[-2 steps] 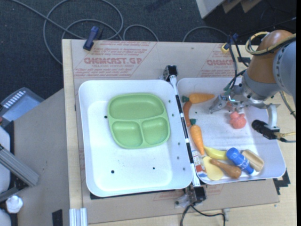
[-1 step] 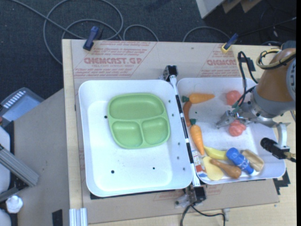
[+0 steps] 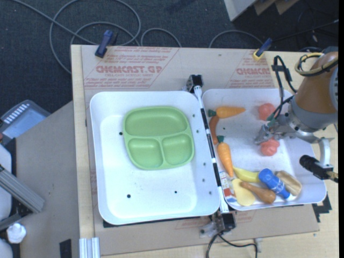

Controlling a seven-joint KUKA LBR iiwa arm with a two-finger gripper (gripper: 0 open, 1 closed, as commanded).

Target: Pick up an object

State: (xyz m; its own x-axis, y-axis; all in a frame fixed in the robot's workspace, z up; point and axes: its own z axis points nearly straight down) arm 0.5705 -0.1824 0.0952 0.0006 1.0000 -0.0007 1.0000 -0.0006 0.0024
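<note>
On your bench, the right bin (image 3: 252, 98) holds the toy food. Your gripper (image 3: 267, 137) sits low just above a pink piece (image 3: 269, 148); its grip state can't be told.

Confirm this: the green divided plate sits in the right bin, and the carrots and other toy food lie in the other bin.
Not quite. The camera view shows the green divided plate in the left bin; the carrots and other toy food lie in the right bin.
</note>
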